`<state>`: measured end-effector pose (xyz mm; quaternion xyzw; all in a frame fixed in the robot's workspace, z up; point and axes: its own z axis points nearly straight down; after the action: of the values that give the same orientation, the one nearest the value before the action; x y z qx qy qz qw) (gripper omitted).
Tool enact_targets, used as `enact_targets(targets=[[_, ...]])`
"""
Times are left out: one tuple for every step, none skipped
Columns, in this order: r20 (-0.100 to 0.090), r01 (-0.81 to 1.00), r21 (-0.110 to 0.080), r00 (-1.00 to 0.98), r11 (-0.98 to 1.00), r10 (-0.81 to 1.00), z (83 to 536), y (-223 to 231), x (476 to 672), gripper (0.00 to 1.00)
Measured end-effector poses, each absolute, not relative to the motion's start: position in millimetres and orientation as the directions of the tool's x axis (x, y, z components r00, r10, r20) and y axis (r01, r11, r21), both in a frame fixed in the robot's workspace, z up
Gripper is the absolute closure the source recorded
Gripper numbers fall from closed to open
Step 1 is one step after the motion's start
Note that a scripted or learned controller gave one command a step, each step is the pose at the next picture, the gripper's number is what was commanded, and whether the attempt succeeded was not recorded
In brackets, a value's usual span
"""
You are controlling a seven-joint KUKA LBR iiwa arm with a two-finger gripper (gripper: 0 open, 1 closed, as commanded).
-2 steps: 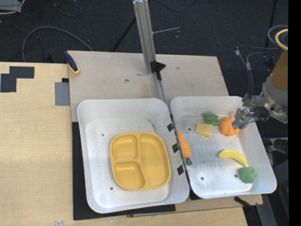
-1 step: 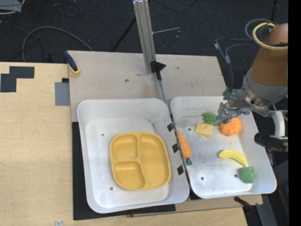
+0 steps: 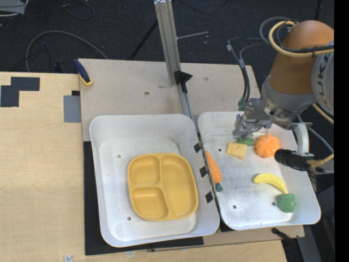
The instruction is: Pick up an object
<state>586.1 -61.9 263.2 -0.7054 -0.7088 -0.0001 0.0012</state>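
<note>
Several toys lie near our two-finger gripper point(image 3: 246, 131), whose jaws we cannot tell are parted or closed; just beside it we would descend squarely on the pale yellow cheese wedge point(image 3: 236, 150), clear of the round orange fruit point(image 3: 267, 146) farther out.

Fixed above the bench, looking down at a slant from the near edge toward the far side. Far enough back to take in both white bins: left bin point(image 3: 103, 146) at lower centre of the frame, right bin point(image 3: 305, 214) at lower right. Dark floor across the top, arm point(image 3: 300, 59) entering at upper right.
</note>
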Motion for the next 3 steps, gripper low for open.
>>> enact_targets(targets=[[0.001,1.000,-0.005,-0.004,0.004,1.000,245,-5,596.5,1.00],[0.000,1.000,-0.004,-0.004,0.004,1.000,227,47,607.3,1.00],[0.001,1.000,-0.002,-0.005,0.005,1.000,230,108,620.8,1.00]])
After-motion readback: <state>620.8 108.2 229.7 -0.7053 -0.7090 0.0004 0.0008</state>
